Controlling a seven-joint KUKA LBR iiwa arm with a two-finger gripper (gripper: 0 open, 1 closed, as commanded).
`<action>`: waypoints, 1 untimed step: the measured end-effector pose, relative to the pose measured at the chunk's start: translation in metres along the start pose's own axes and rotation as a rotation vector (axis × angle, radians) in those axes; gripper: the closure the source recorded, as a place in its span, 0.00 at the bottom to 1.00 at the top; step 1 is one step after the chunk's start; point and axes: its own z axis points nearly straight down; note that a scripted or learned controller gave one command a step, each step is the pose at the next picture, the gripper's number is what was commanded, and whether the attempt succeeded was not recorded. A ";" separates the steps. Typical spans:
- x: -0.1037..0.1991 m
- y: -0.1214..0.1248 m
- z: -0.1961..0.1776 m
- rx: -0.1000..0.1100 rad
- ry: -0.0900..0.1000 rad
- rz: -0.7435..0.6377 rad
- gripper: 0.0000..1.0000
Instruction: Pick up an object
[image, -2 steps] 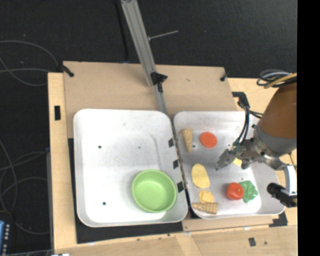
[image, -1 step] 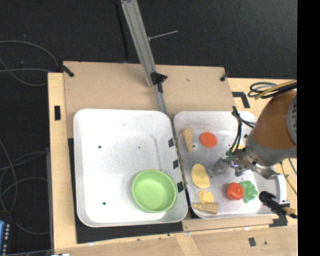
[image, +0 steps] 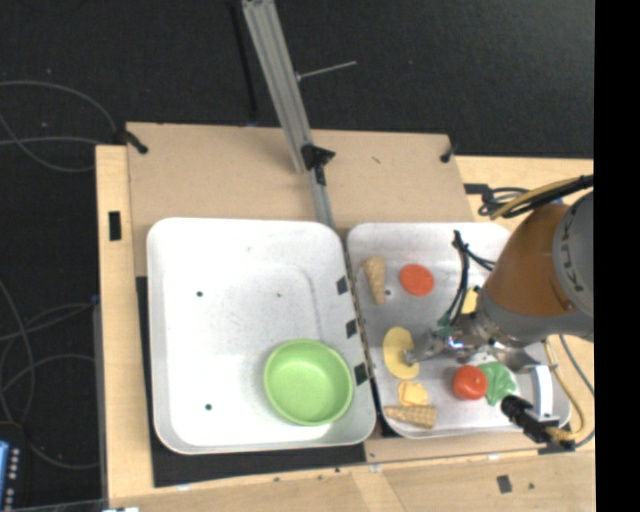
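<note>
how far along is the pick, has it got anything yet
Done: the arm has reached into the right bin, with the gripper low beside the yellow piece. In hand: nothing visibly between the fingers, so no grasp can be confirmed. Left: closing on an object and lifting it. The orange disc, red and green toy and green bowl all lie in their bins.

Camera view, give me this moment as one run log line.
gripper: low in right bin, at yellow piece | grasp: cannot tell | red tomato: beside it | green bowl: left bin
</note>
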 end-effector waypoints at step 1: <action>0.000 0.002 -0.013 -0.006 0.003 0.004 1.00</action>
